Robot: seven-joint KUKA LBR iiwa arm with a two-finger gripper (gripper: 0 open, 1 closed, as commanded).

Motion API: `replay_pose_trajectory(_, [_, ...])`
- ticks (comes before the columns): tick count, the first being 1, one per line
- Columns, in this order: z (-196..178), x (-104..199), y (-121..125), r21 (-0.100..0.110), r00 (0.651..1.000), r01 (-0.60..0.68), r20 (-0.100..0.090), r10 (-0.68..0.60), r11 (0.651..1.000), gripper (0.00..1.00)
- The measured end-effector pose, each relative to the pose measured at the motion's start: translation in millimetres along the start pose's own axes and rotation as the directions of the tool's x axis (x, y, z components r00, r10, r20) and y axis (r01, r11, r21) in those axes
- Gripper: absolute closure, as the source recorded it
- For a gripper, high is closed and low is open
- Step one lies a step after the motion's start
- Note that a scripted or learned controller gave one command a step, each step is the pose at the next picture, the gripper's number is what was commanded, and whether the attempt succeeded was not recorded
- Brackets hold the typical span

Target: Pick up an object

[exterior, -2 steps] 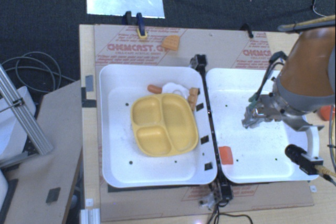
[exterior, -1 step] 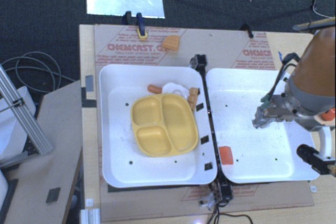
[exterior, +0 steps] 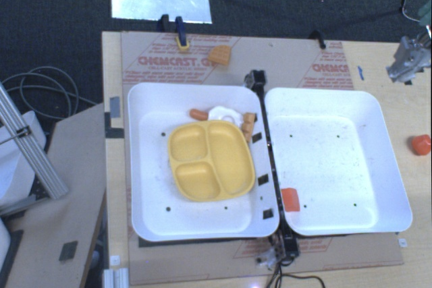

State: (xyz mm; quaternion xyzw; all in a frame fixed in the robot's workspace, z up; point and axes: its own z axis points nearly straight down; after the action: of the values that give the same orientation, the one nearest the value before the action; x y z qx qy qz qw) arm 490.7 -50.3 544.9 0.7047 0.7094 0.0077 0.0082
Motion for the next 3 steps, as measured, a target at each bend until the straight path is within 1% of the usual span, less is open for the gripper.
replay_pose_trajectory(1, [9.6,0.0,-0.6,0.019,1.0,-0.002,-0.001,0.002,1.0,0.0])
replay_pose_trajectory(3, [9.6,0.0,-0.6,0.019,1.0,-0.002,-0.001,0.002,1.0,0.0])
